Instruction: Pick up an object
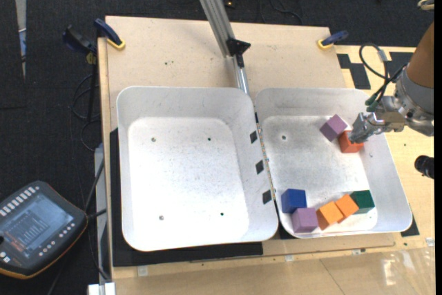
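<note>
Camera view: slanted look down on a counter [179,52] carrying two white bins side by side.
Gripper: the gripper [359,135] is low over the right bin [290,107], near its far right side, directly above an orange-red block [350,144]; whether it is parted or closed I cannot tell, as its body hides the tips.
Orange-red block: resting on the bin floor, partly covered by the gripper, touching or just beside a light purple block [334,126] on its left.
Arm: grey, with an orange band [427,55], reaching in from the right edge.
Near-edge group: blue block [293,200], purple block [304,219], orange block [331,211] and green block [362,202] clustered along the right bin's near wall, well apart from the gripper.
Left bin: left bin [138,114] lies beside the right one.
Off the counter: a handheld control pendant [34,228] on the dark floor at lower left.
</note>
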Robot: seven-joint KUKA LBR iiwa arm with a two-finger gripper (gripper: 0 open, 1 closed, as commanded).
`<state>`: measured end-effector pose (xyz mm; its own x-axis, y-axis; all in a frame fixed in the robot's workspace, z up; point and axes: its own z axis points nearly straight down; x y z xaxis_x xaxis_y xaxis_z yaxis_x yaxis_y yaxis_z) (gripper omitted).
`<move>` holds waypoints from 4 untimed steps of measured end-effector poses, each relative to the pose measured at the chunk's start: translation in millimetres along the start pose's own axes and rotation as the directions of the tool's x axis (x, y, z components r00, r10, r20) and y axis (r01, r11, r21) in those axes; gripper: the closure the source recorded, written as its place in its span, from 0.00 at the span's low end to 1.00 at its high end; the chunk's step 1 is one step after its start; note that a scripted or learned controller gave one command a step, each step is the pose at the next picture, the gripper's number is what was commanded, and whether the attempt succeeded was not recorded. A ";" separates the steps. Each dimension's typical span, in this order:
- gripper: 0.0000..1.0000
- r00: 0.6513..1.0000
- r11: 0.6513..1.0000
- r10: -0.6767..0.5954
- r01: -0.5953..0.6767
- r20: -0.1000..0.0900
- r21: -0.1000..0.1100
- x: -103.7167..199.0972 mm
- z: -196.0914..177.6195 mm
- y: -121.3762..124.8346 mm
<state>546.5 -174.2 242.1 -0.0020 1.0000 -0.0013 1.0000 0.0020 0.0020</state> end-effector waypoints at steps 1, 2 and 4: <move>1.00 1.000 1.000 -0.006 0.006 -0.002 -0.001 55.8 -7.9 17.8; 1.00 1.000 1.000 -0.007 0.007 -0.003 -0.001 117.2 -6.6 39.6; 1.00 1.000 1.000 -0.004 0.004 -0.003 -0.001 209.4 -6.0 89.3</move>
<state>635.4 35.4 247.9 -0.0064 1.0000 0.0012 1.0000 0.0064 0.0035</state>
